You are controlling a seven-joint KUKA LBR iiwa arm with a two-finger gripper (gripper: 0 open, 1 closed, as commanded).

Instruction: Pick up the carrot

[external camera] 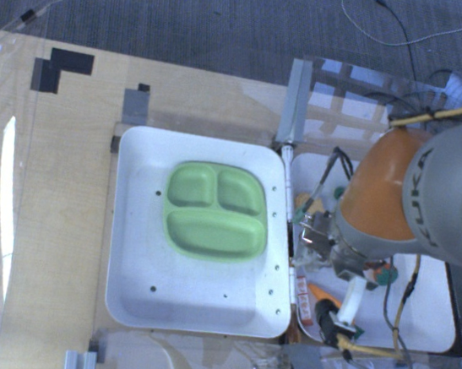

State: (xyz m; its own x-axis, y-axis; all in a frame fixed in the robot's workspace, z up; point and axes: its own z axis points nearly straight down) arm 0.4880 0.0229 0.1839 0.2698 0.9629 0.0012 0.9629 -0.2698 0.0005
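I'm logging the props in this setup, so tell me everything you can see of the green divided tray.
The green divided tray is a pale green, matte, plastic-looking dish with rounded corners. It has three compartments: two smaller ones on the far side and one wide one nearer the camera, all bare. It lies flat and upright on the floor of the left white bin, roughly central, slightly toward the far side, clear of the bin's walls. Nothing touches it but the bin floor.
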